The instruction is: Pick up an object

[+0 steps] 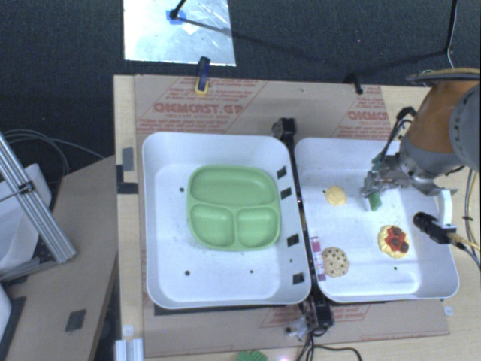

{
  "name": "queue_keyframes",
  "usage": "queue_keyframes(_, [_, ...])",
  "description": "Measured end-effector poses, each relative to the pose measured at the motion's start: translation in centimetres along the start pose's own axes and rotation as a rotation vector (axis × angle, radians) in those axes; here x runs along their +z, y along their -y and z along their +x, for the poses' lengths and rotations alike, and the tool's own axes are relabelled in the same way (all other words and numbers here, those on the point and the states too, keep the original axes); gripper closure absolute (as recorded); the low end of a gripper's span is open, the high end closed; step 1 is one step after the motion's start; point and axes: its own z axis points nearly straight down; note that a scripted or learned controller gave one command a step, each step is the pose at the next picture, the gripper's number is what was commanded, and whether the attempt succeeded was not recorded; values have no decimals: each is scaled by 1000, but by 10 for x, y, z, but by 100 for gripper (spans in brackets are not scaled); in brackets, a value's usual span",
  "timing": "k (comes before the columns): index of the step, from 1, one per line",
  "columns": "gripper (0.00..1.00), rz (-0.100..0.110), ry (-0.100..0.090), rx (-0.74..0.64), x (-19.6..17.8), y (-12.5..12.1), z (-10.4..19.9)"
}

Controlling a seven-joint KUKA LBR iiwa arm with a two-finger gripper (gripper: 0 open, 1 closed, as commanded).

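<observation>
Bench furniture, non-task items

Left white bin point(161, 201) holds a green divided tray point(233, 207); right white bin point(436, 273) adjoins it; behind the left bin, a yellow clamp point(202, 77) and silver sheet point(179, 21).

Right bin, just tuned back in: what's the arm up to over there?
The arm's gripper is low over the upper part of the right bin, with something small and green at its tip; I can't tell whether it is gripped. A yellow piece lies just left of it, a cookie sits near the bin's lower left, and a small pizza-like piece lies lower right. The left bin holds a green divided plate.
</observation>
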Motion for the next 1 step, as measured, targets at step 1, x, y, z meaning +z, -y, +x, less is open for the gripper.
queue_keyframes(1, [100,-1,-2,-6,-82,37,52])
